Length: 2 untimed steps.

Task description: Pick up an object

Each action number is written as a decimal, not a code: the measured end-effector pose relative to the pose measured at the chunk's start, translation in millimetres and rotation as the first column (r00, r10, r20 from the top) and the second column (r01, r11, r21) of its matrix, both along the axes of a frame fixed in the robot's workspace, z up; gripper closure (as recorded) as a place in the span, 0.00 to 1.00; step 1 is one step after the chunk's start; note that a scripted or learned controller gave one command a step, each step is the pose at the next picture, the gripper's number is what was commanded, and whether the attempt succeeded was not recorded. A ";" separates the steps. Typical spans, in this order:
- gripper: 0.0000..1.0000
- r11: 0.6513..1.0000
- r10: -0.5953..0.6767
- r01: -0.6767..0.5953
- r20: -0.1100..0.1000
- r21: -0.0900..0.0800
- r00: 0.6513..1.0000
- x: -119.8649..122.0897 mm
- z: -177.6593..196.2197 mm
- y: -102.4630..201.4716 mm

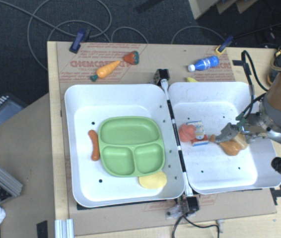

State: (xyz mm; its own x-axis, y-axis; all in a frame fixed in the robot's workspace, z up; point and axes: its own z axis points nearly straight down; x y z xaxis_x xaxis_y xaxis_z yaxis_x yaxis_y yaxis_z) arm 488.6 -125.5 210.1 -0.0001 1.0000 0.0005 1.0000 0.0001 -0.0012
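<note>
In the camera view the gripper (226, 135) is low in the right bin (240, 175), touching a brown object (232, 147). Whether it grasps, I cannot tell. Pink item (187, 132) lies just beside; a poor grip could let the object slip.

Single fixed camera above bench (130, 58), looking down aslant on both bins (81, 108).

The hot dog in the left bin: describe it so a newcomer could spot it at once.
Start at the left bin, which holds a green divided plate. Just off the plate's left edge, on the bin floor, lies the hot dog, a slim orange-brown stick. The only other loose item there, a yellow round piece, sits at the plate's lower right.
</note>
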 end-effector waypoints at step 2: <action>1.00 1.000 -0.001 0.001 0.004 -0.002 1.000 24.8 -115.8 -51.3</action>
State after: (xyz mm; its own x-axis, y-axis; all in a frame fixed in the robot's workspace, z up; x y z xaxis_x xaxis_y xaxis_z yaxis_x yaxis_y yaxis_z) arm 513.4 -176.8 94.3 0.0012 1.0000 -0.0013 1.0000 -0.0012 0.0026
